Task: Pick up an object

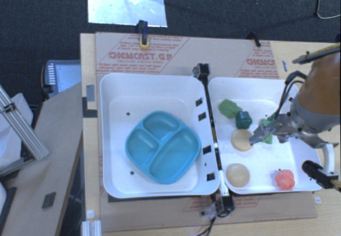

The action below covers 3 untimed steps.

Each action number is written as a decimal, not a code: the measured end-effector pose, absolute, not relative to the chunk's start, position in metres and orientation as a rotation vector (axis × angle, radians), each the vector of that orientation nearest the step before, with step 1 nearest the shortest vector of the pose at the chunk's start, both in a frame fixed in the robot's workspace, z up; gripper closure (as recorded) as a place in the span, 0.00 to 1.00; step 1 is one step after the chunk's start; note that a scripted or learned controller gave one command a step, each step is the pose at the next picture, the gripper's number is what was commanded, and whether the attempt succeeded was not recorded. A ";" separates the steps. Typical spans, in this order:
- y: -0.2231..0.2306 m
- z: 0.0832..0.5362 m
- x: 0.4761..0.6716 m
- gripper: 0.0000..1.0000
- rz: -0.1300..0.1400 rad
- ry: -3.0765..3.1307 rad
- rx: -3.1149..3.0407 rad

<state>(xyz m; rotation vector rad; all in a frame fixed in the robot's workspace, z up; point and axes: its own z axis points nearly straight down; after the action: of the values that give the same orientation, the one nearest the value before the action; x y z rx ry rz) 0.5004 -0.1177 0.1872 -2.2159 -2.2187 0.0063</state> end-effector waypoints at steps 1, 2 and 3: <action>-0.118 0.191 0.503 0.00 -0.001 -2.225 -2.219; -0.119 0.128 0.505 0.00 0.003 -2.220 -2.217; -0.119 0.083 0.505 0.00 -0.001 -2.222 -2.221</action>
<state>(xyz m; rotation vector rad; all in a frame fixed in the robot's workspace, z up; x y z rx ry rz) 0.5055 -0.1186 0.0831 -2.2215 -2.2218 -0.0007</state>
